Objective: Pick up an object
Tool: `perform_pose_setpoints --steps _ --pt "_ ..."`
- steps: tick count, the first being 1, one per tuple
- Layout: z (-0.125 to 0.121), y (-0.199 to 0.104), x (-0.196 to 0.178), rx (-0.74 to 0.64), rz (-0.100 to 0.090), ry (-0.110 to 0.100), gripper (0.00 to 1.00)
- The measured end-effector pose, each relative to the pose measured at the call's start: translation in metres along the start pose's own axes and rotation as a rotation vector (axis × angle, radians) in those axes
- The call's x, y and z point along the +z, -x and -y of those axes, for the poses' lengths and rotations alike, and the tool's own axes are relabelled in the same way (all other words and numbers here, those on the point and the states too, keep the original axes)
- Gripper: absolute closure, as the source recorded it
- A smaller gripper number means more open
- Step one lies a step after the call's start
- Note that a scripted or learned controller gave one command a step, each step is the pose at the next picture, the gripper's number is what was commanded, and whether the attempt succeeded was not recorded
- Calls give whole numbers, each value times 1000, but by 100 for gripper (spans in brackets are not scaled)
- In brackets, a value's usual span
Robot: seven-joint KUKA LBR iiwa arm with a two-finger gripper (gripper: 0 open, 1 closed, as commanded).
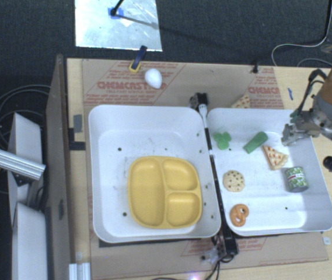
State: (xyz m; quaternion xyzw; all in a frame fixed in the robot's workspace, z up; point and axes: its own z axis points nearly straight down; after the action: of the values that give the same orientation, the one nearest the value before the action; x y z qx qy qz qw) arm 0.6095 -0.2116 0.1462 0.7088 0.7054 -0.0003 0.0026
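Gripper [291, 132] seen over right bin [320, 214] rim, near pizza slice [275, 157]; its state cannot be told. Can [296, 179], cookie [233, 181], pretzel [239, 214] scattered nearby. Yellow tray [164, 191] set in left bin [104, 133].

The right bin [320, 206] holds a green broccoli piece [222, 139], a green block [255, 142] and a pizza slice [275, 157]. Nearer the front lie a cookie [233, 181], a pretzel [239, 214] and a small can [296, 179] on its side.
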Motion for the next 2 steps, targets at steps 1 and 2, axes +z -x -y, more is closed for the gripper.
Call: perform_pose_setpoints --steps 1,2 --pt "-2 -5 2 -7 -3 -1 0" --pt "-30 -61 65 -13 -7 -4 0"
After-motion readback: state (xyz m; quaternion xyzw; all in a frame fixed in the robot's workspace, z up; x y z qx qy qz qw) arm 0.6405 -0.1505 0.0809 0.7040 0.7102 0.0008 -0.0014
